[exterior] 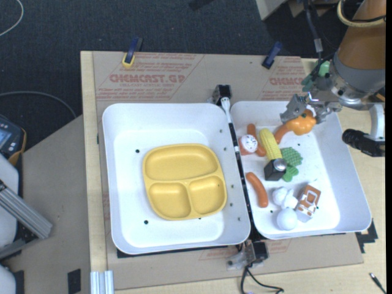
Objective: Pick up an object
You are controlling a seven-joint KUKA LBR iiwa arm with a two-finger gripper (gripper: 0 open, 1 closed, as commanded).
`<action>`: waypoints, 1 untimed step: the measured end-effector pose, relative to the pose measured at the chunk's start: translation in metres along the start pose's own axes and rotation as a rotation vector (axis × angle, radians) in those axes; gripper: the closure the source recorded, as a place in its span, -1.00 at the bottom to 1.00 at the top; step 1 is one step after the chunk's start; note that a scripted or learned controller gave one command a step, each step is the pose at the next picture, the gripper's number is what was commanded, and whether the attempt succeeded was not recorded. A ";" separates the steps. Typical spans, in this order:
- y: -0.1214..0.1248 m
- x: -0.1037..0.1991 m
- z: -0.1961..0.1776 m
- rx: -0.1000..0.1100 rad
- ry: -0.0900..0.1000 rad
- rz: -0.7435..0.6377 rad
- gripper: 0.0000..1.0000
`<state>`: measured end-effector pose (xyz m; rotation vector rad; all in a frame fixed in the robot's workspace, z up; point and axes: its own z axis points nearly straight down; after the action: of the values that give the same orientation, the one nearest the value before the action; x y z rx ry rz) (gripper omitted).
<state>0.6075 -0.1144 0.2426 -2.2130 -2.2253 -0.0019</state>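
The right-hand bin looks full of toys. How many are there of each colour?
Going by main colour, in the right bin:
Orange or red: 3 (carrot-like toy, small piece, sausage)
Yellow: 1 (corn)
Green: 1 (leafy piece)
Black: 1 (block)
White: 4 (round clock-face toy, two balls, small carton)
Total: 10

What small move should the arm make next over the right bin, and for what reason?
Probably a slow, straight lift. The gripper sits at the far side of the right bin, right at the orange toy, but the grip is not clear; a lift would show whether the toy comes up.
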 end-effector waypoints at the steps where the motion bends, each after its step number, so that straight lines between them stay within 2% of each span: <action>1: -0.017 0.047 0.018 0.004 -0.001 0.001 1.00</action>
<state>0.5902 -0.0676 0.2252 -2.2125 -2.2227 0.0028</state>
